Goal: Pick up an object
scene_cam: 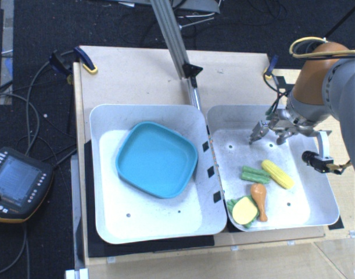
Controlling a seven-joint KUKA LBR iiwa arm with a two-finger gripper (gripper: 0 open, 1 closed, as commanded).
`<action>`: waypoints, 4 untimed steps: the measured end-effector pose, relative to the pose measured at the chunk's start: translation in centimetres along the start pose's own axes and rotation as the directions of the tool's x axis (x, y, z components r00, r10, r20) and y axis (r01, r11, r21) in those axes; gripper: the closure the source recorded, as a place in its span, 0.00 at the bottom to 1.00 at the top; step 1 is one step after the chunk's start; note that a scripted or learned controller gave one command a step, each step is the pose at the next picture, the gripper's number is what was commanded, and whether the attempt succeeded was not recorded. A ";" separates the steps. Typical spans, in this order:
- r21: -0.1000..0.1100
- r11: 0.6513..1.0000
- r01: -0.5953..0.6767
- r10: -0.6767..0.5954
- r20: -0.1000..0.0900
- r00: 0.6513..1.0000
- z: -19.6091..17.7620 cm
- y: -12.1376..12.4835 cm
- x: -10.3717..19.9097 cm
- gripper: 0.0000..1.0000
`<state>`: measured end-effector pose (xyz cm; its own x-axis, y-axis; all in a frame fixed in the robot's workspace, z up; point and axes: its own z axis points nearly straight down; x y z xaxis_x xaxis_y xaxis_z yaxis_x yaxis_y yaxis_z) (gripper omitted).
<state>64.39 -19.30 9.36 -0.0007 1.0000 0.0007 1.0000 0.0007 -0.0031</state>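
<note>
The right bin [316, 214] holds several toy foods: a yellow corn cob [278, 174], a green bean pod [255, 175], an orange drumstick-shaped piece [260, 197] and a yellow-green round slice [244, 210]. My gripper [268, 135] hangs over the bin's back part, up and left of the corn. Its fingers are spread open with nothing between them. It is apart from all of the foods.
A blue square plate [157, 158] lies in the left bin [107, 214]. A slanted metal pole [171, 28] rises behind the bins' shared edge. The grey and orange arm [319, 80] covers the right bin's far right corner.
</note>
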 end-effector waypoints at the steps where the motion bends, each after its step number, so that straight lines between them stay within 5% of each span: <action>1: -0.003 1.000 0.001 -0.001 0.001 1.000 -1.2 0.1 0.0 1.00; 3: -0.008 1.000 0.000 0.000 0.002 1.000 -11.2 -0.3 1.2 1.00; 4: -0.005 1.000 0.000 0.000 0.001 1.000 -13.3 -0.3 1.3 1.00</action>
<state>64.14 -18.06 22.68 -0.0005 1.0000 -0.0003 1.0000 0.0005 0.0022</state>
